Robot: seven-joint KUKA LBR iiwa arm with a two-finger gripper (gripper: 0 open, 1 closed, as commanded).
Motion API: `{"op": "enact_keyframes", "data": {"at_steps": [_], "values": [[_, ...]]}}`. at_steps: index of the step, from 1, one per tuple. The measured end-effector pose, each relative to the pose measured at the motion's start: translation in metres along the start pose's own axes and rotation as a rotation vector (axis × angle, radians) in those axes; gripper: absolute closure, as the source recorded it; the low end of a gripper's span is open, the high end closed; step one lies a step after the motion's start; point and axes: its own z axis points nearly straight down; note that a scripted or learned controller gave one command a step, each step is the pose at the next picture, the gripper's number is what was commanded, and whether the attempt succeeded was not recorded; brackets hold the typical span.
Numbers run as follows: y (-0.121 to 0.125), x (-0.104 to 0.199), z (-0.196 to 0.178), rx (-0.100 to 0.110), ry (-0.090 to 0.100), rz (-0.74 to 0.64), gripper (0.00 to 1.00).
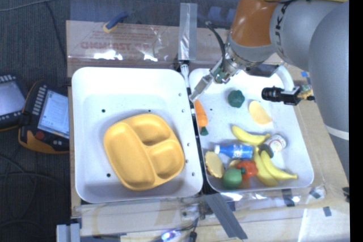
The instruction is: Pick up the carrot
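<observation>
The carrot (200, 114) is small and orange with a green top. It lies in the right bin (295, 122) against the left wall, its green end pointing toward the front. My gripper (198, 89) hangs just above and behind the carrot's orange tip, slanting down to the left from the orange-banded wrist (253, 20). Nothing visible is held in it.
The right bin also holds a dark green piece (236, 98), a pale yellow slice (260, 113), two bananas (249, 135), a blue-labelled bottle (235, 151), a small can (276, 143) and round fruits (232, 177) at the front. The left bin (91, 93) holds a yellow divided plate (146, 149).
</observation>
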Motion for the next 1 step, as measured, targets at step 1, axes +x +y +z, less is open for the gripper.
{"op": "enact_keyframes", "data": {"at_steps": [1], "values": [[-0.0144,0.0347,0.0007,0.001,0.000,0.005,0.00]]}}
